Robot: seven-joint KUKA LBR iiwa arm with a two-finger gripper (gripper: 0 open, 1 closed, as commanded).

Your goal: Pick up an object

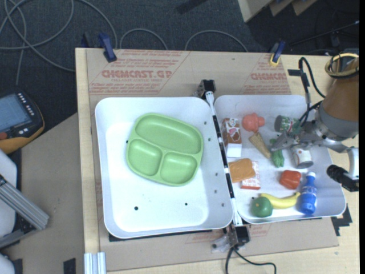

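The arm reaches in from the right over the right bin (336, 207), and its hand (287, 142) hangs low among the clutter in the upper middle of that bin, close above or against a green pepper-like piece (277, 156). Whether the hand is spread or closed cannot be told from this slanted view, since wrist and cables cover it, and nothing can be seen held in it. The nearest candidates lie just to the hand's left and below: a tan, stick-shaped piece (260, 144) whose long axis runs diagonally from upper left to lower right, and the green piece right beside it. In my judgement the coming grasp turns on this pairing; the hand sits almost directly above the green piece, so a short drop rather than a sideways reach is what is called for. Farther off are an orange-pink round toy (252, 121), a red tomato-like object (290, 178), a blue bottle (308, 196), a banana (280, 200) and a green apple (262, 206) near the front edge. The left bin (111, 170) holds a green divided plate (164, 148), well apart from the hand.
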